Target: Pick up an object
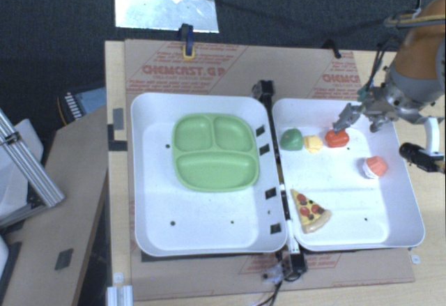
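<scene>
One camera hangs above the bench (209,64), tilted down at a slant from its near edge. It stands far enough off to take in both bins, the left bin (150,179) and the right bin (397,217).

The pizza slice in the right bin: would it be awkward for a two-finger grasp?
Probably somewhat. The pizza slice lies flat on the right bin floor, so fingers would likely have little edge to catch. It looks like a rigid toy, so it should not flop. Being flat, it seems more apt to slide than roll if pushed.
</scene>
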### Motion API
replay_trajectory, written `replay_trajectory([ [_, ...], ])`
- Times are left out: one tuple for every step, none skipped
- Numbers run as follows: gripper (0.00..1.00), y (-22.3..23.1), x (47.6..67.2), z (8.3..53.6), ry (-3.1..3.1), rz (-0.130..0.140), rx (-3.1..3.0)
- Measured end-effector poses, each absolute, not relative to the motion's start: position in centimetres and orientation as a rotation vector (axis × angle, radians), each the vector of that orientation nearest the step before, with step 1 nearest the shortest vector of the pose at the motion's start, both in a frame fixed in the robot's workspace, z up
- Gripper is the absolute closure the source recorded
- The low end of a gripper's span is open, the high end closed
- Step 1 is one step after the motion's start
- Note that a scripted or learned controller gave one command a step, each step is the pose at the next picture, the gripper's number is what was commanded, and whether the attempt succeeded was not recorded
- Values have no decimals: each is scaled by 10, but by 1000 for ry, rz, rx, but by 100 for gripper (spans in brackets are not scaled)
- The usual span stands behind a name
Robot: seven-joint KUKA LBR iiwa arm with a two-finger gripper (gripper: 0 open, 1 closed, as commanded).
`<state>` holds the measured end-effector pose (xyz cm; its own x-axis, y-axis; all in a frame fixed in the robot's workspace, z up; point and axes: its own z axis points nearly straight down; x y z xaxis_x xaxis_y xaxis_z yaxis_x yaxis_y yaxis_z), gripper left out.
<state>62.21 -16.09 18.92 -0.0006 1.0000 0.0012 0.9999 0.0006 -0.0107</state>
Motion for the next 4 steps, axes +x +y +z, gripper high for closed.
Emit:
replay_trajectory([
  [0,-160,624,198,-2225,-1,-2219],
  [0,-158,623,136,-2223,1,-2219],
  [0,-158,625,88,-2225,-3,-2222],
  [100,-158,628,102,-2231,-12,-2225],
])
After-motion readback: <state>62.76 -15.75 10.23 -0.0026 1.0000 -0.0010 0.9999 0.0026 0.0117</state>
